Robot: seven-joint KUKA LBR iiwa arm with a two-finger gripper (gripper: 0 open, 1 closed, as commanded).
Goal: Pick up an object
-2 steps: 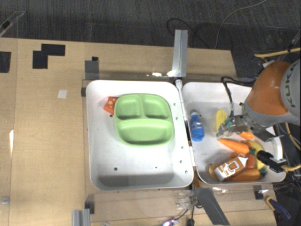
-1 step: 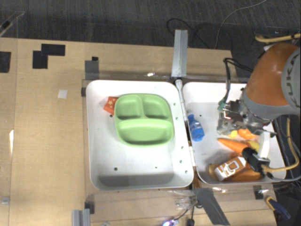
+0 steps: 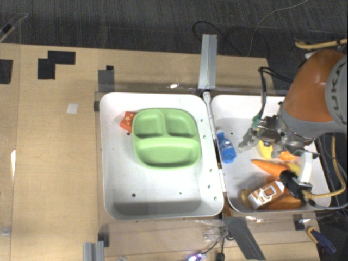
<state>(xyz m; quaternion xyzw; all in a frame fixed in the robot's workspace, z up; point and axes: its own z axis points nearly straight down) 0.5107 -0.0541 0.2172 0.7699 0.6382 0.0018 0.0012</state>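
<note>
In the right bin (image 3: 239,116), my gripper (image 3: 253,136) hangs low over the middle of the floor, the arm coming in from the right. A yellow object (image 3: 266,147) lies just right of the gripper, partly hidden by the wrist. A blue bottle (image 3: 225,147) lies to the gripper's left by the bin's left wall. An orange carrot (image 3: 270,167) lies below the gripper, and a brown bottle with a white label (image 3: 267,196) rests by the front wall. I see nothing between the fingers.
The left bin (image 3: 117,189) holds a green divided plate (image 3: 165,136) with a small red-orange item (image 3: 127,122) at its upper left corner. A metal post (image 3: 207,58) stands behind the wall shared by the two bins.
</note>
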